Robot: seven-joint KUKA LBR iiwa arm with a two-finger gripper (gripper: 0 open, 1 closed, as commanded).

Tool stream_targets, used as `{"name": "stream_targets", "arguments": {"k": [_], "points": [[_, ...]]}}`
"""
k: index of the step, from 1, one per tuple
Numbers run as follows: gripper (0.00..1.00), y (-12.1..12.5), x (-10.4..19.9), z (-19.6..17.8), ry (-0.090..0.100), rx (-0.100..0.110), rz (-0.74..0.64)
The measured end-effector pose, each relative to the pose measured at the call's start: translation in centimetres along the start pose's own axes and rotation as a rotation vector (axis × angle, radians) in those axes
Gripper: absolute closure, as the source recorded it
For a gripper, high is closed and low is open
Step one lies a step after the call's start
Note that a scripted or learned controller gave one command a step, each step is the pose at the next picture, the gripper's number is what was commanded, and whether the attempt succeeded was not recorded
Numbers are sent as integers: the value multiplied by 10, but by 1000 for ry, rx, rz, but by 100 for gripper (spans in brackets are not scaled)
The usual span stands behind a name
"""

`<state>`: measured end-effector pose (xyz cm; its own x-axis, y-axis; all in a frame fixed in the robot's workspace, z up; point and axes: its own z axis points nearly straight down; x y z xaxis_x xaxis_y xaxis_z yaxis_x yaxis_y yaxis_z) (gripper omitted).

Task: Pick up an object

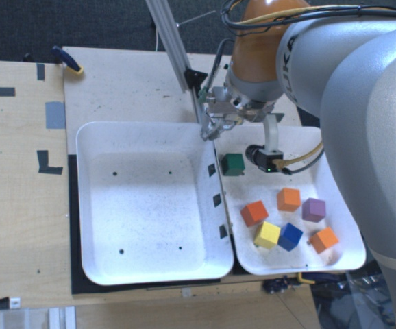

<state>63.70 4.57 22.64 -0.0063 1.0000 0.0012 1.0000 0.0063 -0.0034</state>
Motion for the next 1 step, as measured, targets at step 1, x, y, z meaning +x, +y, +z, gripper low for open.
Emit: {"name": "stream_targets", "arguments": {"k": [1], "points": [[100,-6,50,9,0,0,0]]}}
